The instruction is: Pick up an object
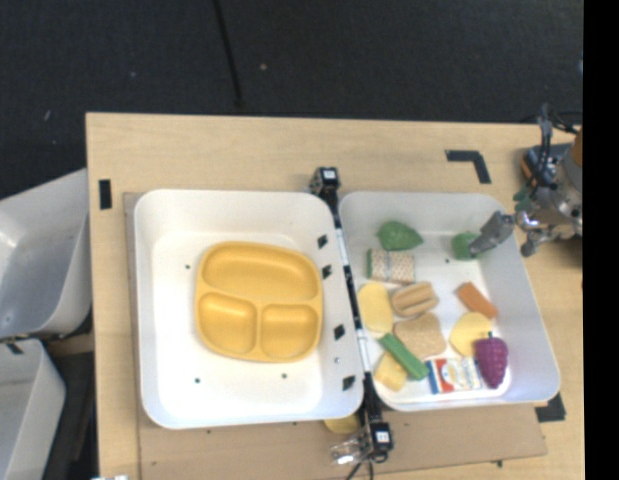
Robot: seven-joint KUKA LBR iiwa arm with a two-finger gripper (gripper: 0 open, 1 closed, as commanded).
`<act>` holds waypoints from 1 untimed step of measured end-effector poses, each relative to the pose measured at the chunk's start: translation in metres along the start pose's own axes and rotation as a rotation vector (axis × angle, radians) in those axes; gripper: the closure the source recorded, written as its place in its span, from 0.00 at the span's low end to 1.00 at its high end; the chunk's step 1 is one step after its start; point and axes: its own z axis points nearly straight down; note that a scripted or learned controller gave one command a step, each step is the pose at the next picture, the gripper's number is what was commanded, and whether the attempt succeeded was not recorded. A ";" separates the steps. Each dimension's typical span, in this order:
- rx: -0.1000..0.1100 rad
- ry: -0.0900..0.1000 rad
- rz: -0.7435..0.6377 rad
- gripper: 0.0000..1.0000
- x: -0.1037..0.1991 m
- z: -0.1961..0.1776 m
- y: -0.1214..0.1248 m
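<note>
The right bin (519,298) holds several toy foods. Among them are a green leafy piece (399,235), a small green piece (461,245), a speckled cracker (392,264), a bread roll (414,298), an orange wedge (476,299) and purple grapes (492,360). My gripper (509,240) hangs over the bin's upper right corner. It is open, with nothing between its fingers. One grey finger (489,234) slants down-left and ends right beside the small green piece.
A yellow divided plate (259,301) lies in the left bin (169,368). Further toy foods crowd the right bin's lower half: a toast slice (421,335), a green stick (402,356), yellow pieces (374,306) and a small carton (451,375). Black clips line the divider (339,268).
</note>
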 end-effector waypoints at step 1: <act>0.004 0.003 0.001 0.00 0.059 0.054 -0.084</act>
